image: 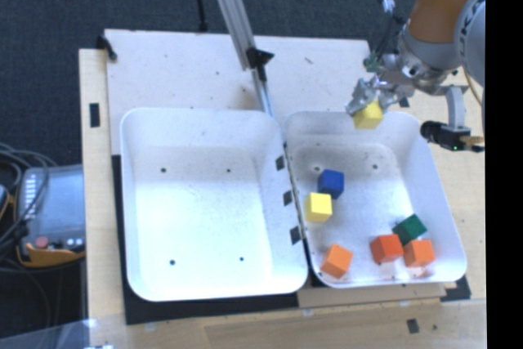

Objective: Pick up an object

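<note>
My gripper (367,106) hangs over the far edge of the right bin (433,176), shut on a yellow block (368,116) that is lifted above the bin floor. Inside the right bin lie a blue cube (331,181), a second yellow cube (319,207), an orange block (337,260) at the front left, a green block (409,226), and two orange-red blocks (386,248) (419,252) at the front right.
The left bin (131,176) stands beside the right one, sharing a middle wall. A slanted metal pole (233,12) rises from the bench behind the bins. A grey device with cables (49,212) sits off the bench at the left.
</note>
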